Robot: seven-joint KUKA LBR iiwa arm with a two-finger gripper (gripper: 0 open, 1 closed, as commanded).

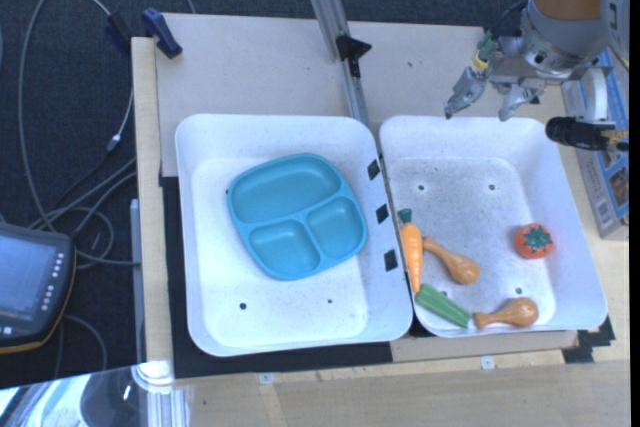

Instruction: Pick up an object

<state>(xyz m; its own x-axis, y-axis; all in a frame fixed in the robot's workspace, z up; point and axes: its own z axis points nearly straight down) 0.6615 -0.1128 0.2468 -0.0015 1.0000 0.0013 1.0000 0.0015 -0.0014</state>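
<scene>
Overhead, metal pincer point(492, 102) spread and gripping nothing above right bin's point(570, 205) twelve o'clock rim, glossy plastic toys below: round tomato point(533, 241) at three o'clock, tapered carrot point(411, 253) at nine, smooth sectioned turquoise plate point(297, 214) in left bin point(200, 245).

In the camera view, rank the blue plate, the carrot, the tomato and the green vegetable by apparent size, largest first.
1. Blue plate, by far.
2. Carrot.
3. Green vegetable, close to the carrot in length, so that order is unsure.
4. Tomato, the smallest.
</scene>
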